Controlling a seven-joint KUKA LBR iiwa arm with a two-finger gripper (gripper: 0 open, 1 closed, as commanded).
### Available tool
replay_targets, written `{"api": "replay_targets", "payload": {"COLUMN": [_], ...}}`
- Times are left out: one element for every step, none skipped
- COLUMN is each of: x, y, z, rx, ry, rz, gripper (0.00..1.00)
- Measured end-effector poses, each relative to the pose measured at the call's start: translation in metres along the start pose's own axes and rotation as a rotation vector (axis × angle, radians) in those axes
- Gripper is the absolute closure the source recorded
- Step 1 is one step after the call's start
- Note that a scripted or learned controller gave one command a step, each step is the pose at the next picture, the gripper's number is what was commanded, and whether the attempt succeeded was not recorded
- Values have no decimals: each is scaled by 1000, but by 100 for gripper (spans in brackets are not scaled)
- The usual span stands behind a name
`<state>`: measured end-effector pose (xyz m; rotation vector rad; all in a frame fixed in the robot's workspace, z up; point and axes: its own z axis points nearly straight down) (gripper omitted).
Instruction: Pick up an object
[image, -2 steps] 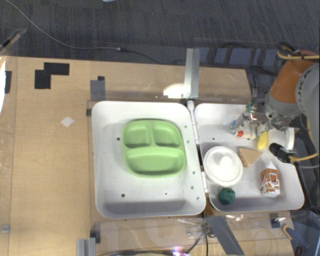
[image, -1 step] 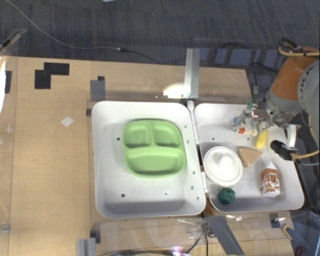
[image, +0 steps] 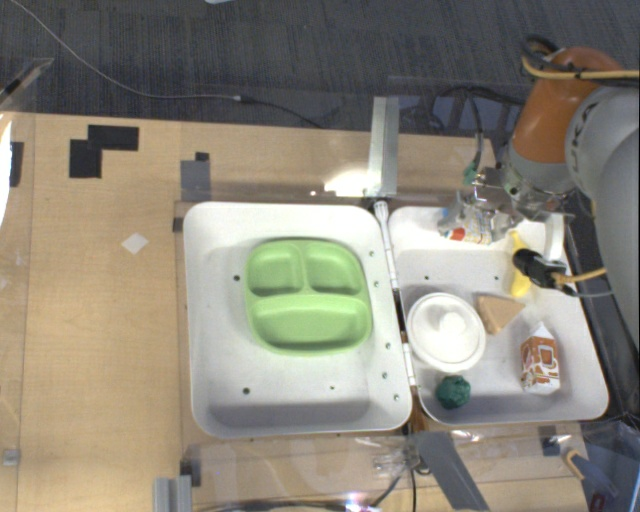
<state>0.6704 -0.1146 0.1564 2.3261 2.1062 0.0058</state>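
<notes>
hovering over the far end of the right bin, the gripper is seen apart from the loose things. how far it is parted cannot be told, and nothing is seen held. the approach is judged to be in hand. candidates lie nearer the camera: white bowl, tan wedge, carton, green ball. a shift over one, then a descent, is called for.
</notes>
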Motion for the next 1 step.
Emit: {"api": "replay_targets", "payload": {"x": [84], "y": [-9], "z": [-29], "rx": [2], "ry": [0], "rz": [197], "gripper": [100]}}
